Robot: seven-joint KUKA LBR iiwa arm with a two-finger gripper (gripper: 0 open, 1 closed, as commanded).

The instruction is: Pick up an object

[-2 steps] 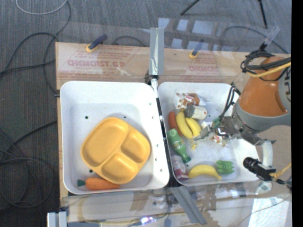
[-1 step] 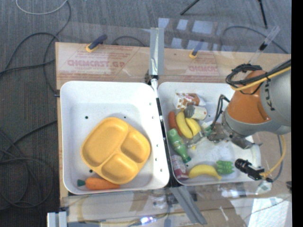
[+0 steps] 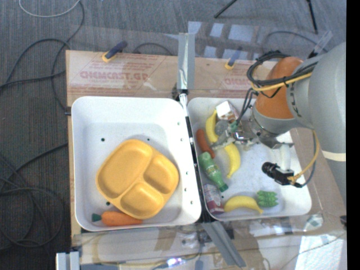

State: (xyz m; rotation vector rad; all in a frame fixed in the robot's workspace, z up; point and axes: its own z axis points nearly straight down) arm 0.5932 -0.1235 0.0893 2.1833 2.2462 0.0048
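In the camera view, the arm reaches in from the right and its gripper (image 3: 232, 133) hangs low over the upper part of the right bin (image 3: 301, 204). Whether the tool is spread or pressed together cannot be told, and nothing shows as held.

The likeliest target is the yellow banana (image 3: 232, 159) lying just below the tool, near the middle of the right bin. A second banana (image 3: 211, 127) lies to the upper left beside a small white box (image 3: 225, 110), and a third banana (image 3: 242, 203) rests near the front wall next to a green leafy toy (image 3: 268, 198). A red-orange sausage shape (image 3: 203, 143) and a green bottle (image 3: 213, 171) lie along the left wall, with a small can (image 3: 212, 198) below them.

In the left bin (image 3: 84, 122) a yellow divided tray (image 3: 138, 178) sits beside a carrot (image 3: 118, 219).

The banana by the tool is probably a light, hard plastic toy, smooth and curved, so it may slip or roll. A grasp across its thick middle, square to the curve, seems safest.
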